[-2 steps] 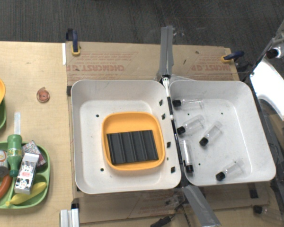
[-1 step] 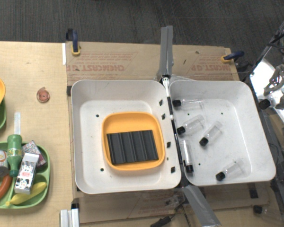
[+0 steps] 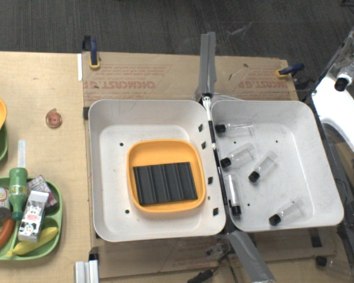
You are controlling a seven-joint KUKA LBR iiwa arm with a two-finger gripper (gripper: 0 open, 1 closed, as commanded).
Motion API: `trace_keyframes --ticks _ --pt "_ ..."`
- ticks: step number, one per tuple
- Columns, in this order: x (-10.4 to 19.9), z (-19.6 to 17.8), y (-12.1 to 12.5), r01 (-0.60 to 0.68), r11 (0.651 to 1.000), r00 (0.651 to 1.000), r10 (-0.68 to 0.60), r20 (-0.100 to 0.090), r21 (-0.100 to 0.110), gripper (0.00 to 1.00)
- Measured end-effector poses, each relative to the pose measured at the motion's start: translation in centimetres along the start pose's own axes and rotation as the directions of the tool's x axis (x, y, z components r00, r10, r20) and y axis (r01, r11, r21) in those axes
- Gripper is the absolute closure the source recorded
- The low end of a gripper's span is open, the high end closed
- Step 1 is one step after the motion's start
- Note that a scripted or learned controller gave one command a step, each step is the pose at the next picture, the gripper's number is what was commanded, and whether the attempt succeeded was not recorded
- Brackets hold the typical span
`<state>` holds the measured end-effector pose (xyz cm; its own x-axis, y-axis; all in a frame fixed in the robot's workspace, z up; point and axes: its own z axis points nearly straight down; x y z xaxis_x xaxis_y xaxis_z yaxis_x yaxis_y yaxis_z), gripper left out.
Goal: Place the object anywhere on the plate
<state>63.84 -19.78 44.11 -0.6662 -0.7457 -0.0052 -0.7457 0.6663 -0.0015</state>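
A: Status of object? 
B: Dark ribbed block point(image 3: 165, 181) rests on orange plate point(image 3: 165, 149), left bin point(image 3: 103, 175). Placement appears complete. 
A: Gripper condition? 
B: Cannot tell. Clear vials point(image 3: 262, 167) lie in right bin point(image 3: 318, 175).

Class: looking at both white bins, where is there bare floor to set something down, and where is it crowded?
Left bin: only a bare strip around the orange plate, which carries a dark ribbed block. Right bin: bare right of the clear vials; crowded along its left wall.
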Motion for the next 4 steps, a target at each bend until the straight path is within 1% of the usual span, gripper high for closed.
trace_keyframes --ticks 1,2,3,4 --pt "5.7 -0.1 2.8 0.221 0.975 0.975 -0.221 -0.001 -0.002 1.00" --pt "0.3 0.1 -3.2 0.483 0.875 0.875 -0.483 0.001 -0.001 1.00" --pt "10.1 3.5 7.7 0.706 0.708 0.708 -0.706 0.001 -0.004 1.00" --pt "3.1 0.0 4.5 0.796 0.606 0.606 -0.796 0.003 -0.003 1.00"
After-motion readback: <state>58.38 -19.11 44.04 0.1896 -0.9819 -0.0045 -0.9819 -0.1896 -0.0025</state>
